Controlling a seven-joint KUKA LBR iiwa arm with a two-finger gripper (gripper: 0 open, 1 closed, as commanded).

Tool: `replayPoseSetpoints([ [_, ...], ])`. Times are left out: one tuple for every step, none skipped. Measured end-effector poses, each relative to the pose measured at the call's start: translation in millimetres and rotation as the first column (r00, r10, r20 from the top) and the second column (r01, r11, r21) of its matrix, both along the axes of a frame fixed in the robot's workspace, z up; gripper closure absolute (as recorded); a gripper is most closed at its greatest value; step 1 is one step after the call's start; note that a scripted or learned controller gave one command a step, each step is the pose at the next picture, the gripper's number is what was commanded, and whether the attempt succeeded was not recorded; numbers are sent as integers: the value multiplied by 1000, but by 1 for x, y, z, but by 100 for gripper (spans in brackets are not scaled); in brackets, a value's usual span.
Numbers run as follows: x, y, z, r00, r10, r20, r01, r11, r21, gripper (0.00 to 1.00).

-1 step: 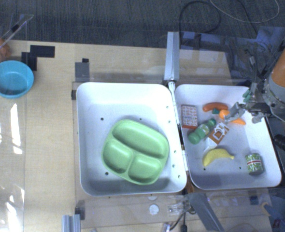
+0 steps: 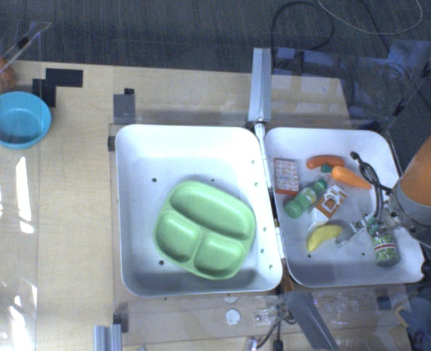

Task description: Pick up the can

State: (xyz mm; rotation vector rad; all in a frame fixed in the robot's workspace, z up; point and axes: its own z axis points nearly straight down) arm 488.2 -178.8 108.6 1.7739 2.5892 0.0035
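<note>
At the far left edge of the light wooden bench (image 2: 69,218), a round blue plastic bowl (image 2: 17,119); just beyond it toward the back edge, a flat black L-shaped piece (image 2: 58,80). Further right, the left shallow white bin (image 2: 139,167), and in its middle a pale green plastic plate with three compartments (image 2: 204,229), lying slantwise. Next, touching along the shared rim, the right shallow white bin (image 2: 325,136). Against its left wall, a small red-and-white printed packet (image 2: 286,175), and just in front of that a green plastic bottle (image 2: 304,198) lying on its side. Near the back wall, a short red-orange sausage-shaped piece (image 2: 325,162), with an orange toy carrot (image 2: 351,177) just beside it on the right. Toward the middle, a small orange-and-white carton (image 2: 332,201), close to the bottle's cap end; nearer the front wall, a yellow toy banana (image 2: 323,236). In the front right corner of this bin, the small can with a green-and-red label (image 2: 384,248), lying tilted on the bin floor. Directly over the can's top end, the dark two-finger gripper (image 2: 372,227), down low inside the bin; spread or pressed together, cannot tell. At the right side, the grey arm with its orange band (image 2: 429,170), above the bin's right wall.
</note>
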Motion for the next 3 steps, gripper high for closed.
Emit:
replayPoseSetpoints([
  [73,3,15,971,-240,4,240,971,1,0],
  [111,-23,139,962,-272,5,272,962,-1,0],
  [171,-25,93,972,237,5,-237,972,-5,0],
])
